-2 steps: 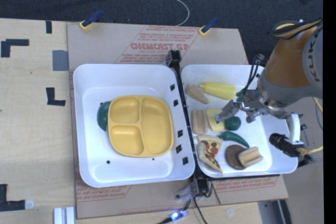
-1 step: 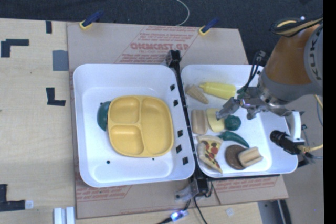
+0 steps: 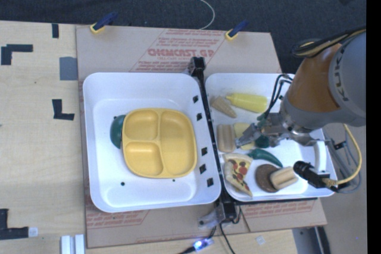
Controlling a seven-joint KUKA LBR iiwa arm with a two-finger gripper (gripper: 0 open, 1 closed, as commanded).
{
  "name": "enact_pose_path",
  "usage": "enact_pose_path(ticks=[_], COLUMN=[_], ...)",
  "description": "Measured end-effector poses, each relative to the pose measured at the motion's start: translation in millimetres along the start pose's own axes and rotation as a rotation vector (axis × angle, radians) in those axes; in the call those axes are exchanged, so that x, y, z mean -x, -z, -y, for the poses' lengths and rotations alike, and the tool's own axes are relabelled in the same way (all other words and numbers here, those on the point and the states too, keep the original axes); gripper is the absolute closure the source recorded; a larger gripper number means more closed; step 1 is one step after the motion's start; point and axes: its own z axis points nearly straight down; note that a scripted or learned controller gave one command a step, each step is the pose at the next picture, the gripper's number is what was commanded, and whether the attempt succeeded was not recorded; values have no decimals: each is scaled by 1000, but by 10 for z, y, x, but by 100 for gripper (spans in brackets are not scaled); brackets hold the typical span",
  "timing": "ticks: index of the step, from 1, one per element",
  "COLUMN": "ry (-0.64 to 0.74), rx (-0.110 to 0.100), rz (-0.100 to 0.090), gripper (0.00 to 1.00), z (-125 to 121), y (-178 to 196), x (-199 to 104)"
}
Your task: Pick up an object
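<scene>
Altogether two white bins sit side by side: one yellow divided plate [image 3: 159, 142] of smooth plastic in the left bin [image 3: 95, 128], and in the right bin [image 3: 300, 194] one pizza slice [image 3: 237, 174], one yellow bottle [image 3: 249, 102] and the gripper [image 3: 257, 137], low among them.

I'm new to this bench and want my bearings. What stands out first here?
The yellow divided plate in the left bin catches the eye, lying over something dark green. The right bin is crowded with toy food, such as a pizza slice and a yellow bottle, with the grey and orange arm reaching in over them.
</scene>
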Motion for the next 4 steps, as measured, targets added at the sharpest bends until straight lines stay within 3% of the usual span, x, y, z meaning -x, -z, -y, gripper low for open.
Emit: enact_pose_path(ticks=[1, 2, 4], ry=[-1, 1, 1], rx=[6, 4, 12], rz=[1, 1, 2], gripper=[0, 100, 100], z=[-4, 2, 20], y=[-520, -408, 716], x=[-8, -10, 45])
